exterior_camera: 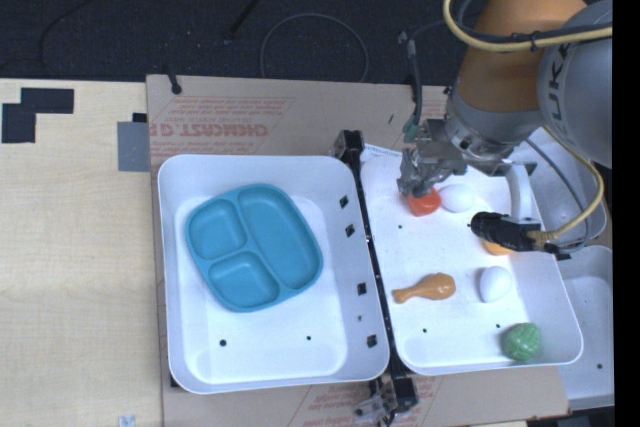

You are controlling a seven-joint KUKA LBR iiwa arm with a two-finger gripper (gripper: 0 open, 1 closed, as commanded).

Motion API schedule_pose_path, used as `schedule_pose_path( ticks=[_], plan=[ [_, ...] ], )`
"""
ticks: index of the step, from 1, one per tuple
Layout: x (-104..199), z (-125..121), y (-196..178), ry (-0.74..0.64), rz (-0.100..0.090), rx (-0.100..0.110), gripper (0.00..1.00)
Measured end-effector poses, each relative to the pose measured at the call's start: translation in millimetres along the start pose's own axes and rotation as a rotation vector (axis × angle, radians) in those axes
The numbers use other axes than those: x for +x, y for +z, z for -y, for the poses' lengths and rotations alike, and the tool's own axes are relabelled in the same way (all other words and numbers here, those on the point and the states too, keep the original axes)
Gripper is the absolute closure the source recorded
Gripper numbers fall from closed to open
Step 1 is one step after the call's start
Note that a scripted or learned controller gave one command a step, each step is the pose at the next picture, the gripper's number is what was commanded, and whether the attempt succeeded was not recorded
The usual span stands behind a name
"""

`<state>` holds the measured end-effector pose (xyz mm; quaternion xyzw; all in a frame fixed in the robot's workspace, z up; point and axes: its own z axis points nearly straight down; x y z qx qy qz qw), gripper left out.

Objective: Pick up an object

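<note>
The green ball (521, 341) sits in the near right corner of the right bin (440, 355), close to both rims. Farther in, the drumstick (426, 289) lies on open white floor near the middle, with bare room on all sides, and a white egg (493, 283) rests apart to its right. In the left bin (250, 355), a blue divided plate (255, 245) lies tilted, with free floor along the near edge and little along the far rim.

An orange piece (497, 244) is mostly covered by a black fitting and cable; its shape cannot be made out. Beyond it, a second white egg (460, 198) is partly overlapped by the arm.

The gripper (421, 183) points down at the far left part of the right bin, directly over a red object (425, 203) and touching or nearly touching its top. Whether the fingers are spread or closed around it cannot be told. The arm (520, 35) rises behind, cut off at the right edge.
</note>
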<state>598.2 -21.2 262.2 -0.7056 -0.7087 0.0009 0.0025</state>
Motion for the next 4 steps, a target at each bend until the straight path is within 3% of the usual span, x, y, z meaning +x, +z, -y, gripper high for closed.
schedule_pose_path(
  ticks=[2,3,4],
  plan=[
    [92.1,14.4,14.4,0.001,0.002,0.001,1.00],
    [132.1,37.2,28.7,0.001,0.002,0.002,1.00],
    [130.9,36.3,27.9,0.004,0.003,0.000,0.00]
  ],
)
